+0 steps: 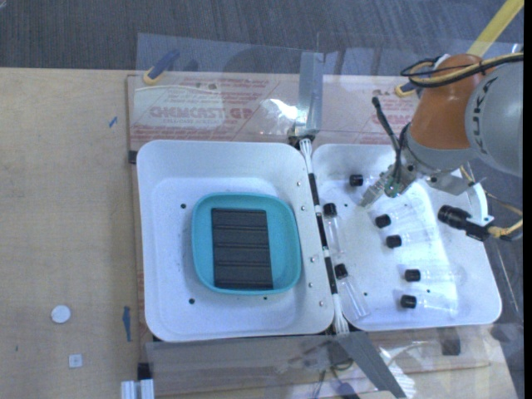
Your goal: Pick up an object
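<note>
Capped vials (407,301) lie scattered in the right bin (482,306); my gripper (378,191) hovers low, approaching; its state I cannot tell; next, descend onto one.

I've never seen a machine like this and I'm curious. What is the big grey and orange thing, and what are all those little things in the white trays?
That is a robot arm, seen by a camera looking down from above. It reaches in from the right, and its gripper hovers low over the right bin. That bin holds small clear tubes with black caps, scattered about. The left bin holds a teal tray with a dark ribbed block inside. I cannot tell whether it has grabbed a tube.
</note>
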You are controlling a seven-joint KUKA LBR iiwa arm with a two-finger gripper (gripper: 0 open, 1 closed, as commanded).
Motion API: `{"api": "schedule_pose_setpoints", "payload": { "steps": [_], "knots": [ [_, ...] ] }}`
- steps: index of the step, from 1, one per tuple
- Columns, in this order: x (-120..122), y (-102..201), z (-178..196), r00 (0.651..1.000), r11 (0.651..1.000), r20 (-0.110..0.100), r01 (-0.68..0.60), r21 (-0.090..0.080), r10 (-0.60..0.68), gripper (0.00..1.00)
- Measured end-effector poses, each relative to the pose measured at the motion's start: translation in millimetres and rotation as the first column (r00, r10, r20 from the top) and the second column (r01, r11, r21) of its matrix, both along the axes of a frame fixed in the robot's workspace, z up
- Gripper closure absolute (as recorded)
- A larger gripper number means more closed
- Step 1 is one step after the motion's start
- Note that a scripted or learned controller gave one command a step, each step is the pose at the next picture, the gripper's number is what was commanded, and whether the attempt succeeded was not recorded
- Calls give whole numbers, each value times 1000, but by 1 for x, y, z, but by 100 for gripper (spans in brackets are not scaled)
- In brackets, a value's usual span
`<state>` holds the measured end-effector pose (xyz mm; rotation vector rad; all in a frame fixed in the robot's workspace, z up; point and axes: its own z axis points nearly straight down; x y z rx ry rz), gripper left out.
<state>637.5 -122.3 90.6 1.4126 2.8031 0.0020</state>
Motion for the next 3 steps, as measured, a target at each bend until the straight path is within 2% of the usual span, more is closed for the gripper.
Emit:
{"api": "schedule_pose_setpoints", "payload": {
  "steps": [1, 2, 3],
  "knots": [
    [27, 6, 53, 1000, 1000, 4, 0, -2, 0, 100],
    [31, 13, 130, 994, 994, 4, 108, -1, -108, 100],
    [30, 13, 129, 994, 994, 3, 108, -1, -108, 0]
  ]
}}
